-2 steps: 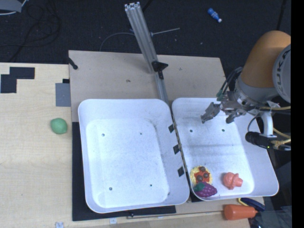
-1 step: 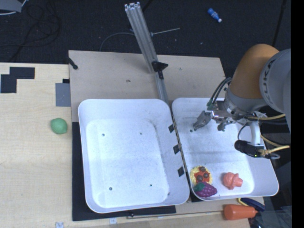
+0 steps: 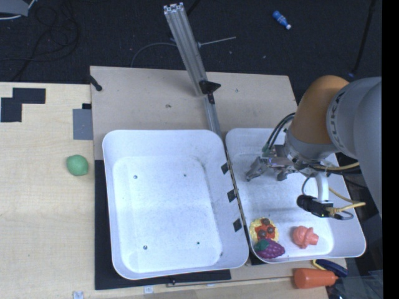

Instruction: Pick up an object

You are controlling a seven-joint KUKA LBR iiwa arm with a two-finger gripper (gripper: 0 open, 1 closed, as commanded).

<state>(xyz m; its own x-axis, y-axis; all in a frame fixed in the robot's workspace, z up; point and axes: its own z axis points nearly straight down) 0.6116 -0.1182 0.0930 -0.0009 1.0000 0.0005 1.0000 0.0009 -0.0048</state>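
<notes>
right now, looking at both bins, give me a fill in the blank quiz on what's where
1. The gripper hangs over the ____ bin as the camera sees it.
2. The green ball lies ____ both bins, on the wooden bench.
3. The pink toy lies in the same bin as the ____ toy with red spots.

Missing words: right; outside; yellow

Pale wooden bench (image 3: 37,192) against dark floor (image 3: 93,23) strewn with cables (image 3: 156,48).
</notes>
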